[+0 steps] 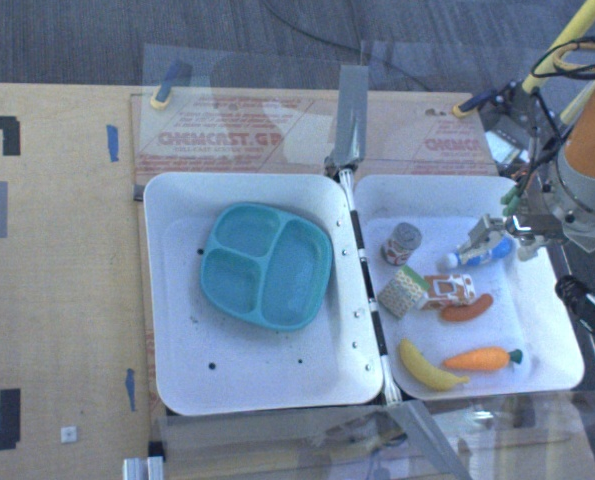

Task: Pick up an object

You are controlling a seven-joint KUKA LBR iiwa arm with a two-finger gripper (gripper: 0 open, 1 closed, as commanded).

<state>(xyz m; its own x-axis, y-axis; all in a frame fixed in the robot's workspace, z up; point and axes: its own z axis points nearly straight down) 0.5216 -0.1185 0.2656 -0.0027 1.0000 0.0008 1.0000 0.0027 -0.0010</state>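
Blue-and-white tube [480, 255]: small item, lying on its side in the upper right of the right bin [567, 368], directly beside the gripper [484, 234]; I take it for the likeliest pick, though the task names no particular thing. I judge it light, stiff plastic, smooth and inclined to roll; best taken across its narrow body at mid-length. Gripper: low over the bin, at or just above the tube's left end; I cannot tell from this slant whether its fingers are spread or closed, nor whether the tube sits between them, so I log no hold. Near neighbours, left and below: grey can [404, 240], upright; patterned cube [402, 291], tilted; small white-and-orange toy [453, 288] touching a red sausage [466, 310]. Along the bin's front: banana [427, 366] and carrot [482, 359], close together. All look like light toys, well apart from the tube. Left bin [167, 298]: one teal divided plate [267, 265], lying flat.
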